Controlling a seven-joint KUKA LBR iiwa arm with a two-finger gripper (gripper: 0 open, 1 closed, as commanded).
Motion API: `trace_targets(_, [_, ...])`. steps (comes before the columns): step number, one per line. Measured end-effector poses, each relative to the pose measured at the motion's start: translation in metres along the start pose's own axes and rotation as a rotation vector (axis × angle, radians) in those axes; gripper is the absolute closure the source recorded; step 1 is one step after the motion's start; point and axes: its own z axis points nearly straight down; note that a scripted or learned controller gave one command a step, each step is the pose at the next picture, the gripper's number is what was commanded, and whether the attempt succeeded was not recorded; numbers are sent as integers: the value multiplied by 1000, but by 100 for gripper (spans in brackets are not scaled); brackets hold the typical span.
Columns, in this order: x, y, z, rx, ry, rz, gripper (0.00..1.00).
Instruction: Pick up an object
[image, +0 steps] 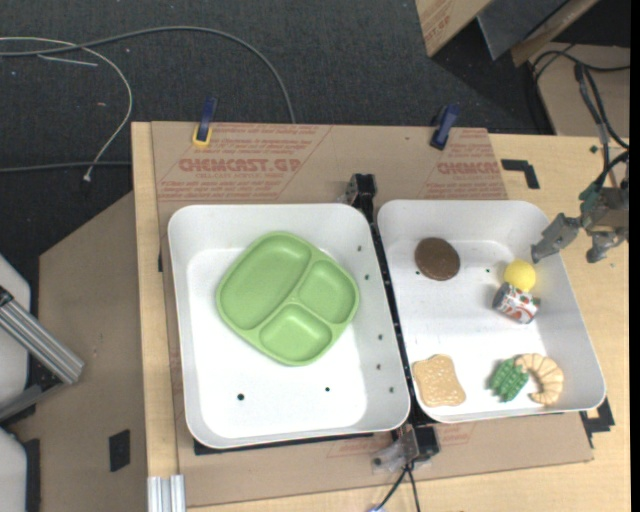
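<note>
The right bin (470, 215) holds several small items. A brown round cookie (437, 258) lies near its back. A yellow ball (519, 275) touches a small red and white can (517, 304) toward the right wall. At the front lie a slice of toast (437, 380), a green leafy piece (507, 380) and a tan croissant (545, 378). My gripper (572, 250) hangs over the bin's back right corner, just right of and above the yellow ball. Its fingers are spread open, with nothing between them.
The left bin (190, 330) carries a green divided plate (288, 297). Both bins rest on a cardboard sheet (160, 180) held by blue clamps (205, 120) at the back. Cables run over the dark floor behind.
</note>
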Motion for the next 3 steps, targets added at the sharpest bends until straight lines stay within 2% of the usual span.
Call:
trace_targets(1, [1, 2, -8, -14, -3, -4, 0])
trace_targets(3, [6, -9, 87, -10, -1, -4, 0])
